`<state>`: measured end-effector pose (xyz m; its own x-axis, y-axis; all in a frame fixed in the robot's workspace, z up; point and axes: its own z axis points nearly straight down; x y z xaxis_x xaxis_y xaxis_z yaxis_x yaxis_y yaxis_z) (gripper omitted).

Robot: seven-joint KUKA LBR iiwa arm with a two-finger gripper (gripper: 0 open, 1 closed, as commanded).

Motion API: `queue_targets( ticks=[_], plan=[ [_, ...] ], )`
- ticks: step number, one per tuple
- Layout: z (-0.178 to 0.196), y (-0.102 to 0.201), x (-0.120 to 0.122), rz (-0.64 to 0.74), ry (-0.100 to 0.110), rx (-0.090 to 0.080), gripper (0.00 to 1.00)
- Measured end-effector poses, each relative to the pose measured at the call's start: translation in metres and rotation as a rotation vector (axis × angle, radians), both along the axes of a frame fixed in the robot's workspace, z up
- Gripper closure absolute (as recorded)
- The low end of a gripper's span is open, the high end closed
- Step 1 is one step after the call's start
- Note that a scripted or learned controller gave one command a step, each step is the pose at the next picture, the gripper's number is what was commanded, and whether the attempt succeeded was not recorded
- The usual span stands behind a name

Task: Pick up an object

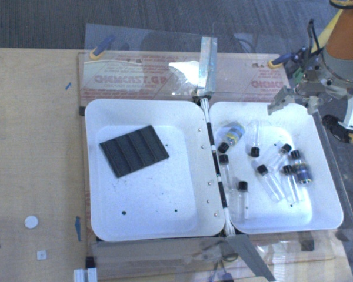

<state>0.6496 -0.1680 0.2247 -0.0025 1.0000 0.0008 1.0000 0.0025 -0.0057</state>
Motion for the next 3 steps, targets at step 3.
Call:
queue_targets(
  ticks=[3],
  plan=[
    [-0.116,-0.04,-0.088,0.107,-0.035,0.006,0.0]
  ],
)
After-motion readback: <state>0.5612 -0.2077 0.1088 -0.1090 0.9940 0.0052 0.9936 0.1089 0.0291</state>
